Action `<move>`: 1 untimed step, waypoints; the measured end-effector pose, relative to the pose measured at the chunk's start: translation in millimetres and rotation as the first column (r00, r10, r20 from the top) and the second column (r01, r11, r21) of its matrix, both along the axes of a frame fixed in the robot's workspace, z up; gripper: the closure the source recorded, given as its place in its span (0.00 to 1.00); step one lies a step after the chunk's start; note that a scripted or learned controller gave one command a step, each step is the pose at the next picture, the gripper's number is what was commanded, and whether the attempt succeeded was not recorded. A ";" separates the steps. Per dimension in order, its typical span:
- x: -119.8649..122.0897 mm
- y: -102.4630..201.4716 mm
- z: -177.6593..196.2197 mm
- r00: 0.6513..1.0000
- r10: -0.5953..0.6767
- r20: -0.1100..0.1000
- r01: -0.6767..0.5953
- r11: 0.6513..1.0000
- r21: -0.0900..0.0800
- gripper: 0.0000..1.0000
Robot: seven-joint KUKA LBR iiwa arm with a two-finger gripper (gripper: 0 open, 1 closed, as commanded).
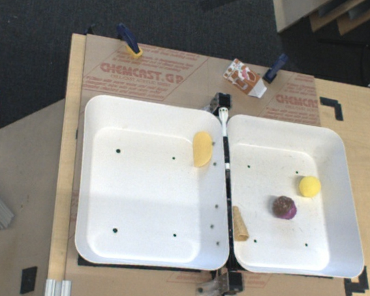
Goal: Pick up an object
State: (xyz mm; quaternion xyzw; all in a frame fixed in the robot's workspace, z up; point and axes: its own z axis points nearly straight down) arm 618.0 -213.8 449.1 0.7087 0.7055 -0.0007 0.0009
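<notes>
1. Whether the claw is spread or pressed together cannot be told.
2. A black clip (231,280) is sitting at 6 o'clock, at the near end of the seam between the two bins.
3. In the right bin (347,223), a tan cone-shaped piece (239,224) is lying along the rim at 9 o'clock, beside the seam.
4. A purple ball (284,208) is resting near that bin's middle, with a yellow ball (309,187) just beside it toward 1 o'clock, apart from it.
5. In the left bin (87,164), a yellow oblong piece (202,149) is lying at 2 o'clock, close to the seam.
6. Beyond the bins, a red-and-white packet (246,78) is lying on the cardboard sheet (182,74) at 12 o'clock, between two blue clamps (129,39).
</notes>
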 end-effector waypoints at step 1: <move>-18.5 -10.8 30.1 1.000 0.003 0.007 -0.003 1.000 -0.002 1.00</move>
